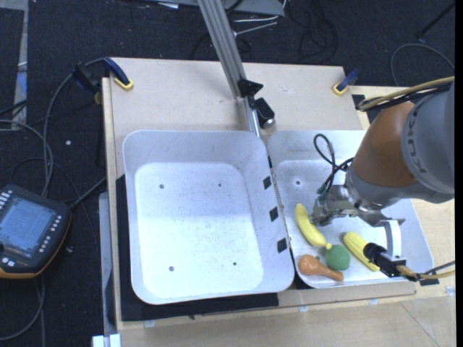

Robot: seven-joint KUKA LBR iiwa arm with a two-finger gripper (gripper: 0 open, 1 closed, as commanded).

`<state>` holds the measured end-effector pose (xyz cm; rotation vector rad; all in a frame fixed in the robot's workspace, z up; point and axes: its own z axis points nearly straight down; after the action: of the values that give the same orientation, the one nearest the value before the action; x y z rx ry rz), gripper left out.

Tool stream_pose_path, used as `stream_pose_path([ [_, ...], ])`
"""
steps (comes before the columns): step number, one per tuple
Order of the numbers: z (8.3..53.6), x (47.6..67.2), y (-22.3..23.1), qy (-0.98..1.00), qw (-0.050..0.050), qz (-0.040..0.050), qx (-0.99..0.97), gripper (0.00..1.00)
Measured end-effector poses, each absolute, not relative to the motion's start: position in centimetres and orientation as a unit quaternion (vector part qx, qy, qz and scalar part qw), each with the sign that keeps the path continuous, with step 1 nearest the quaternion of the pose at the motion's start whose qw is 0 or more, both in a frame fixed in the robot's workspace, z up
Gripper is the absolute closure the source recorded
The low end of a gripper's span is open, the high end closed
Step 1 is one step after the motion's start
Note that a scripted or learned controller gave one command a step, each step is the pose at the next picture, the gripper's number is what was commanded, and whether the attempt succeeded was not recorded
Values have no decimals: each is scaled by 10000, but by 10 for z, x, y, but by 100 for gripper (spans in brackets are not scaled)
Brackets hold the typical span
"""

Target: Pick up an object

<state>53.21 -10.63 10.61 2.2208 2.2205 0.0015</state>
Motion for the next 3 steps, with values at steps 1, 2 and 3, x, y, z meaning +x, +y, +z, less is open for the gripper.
stream_pose_path([
  [1, 152, 531, -98, 7075, 13, 12, 7067, 100],
  [2, 213, 534, -92, 7075, 21, 18, 7067, 100],
  [3, 219, 534, -92, 7072, 1, 1, 7070, 100],
])
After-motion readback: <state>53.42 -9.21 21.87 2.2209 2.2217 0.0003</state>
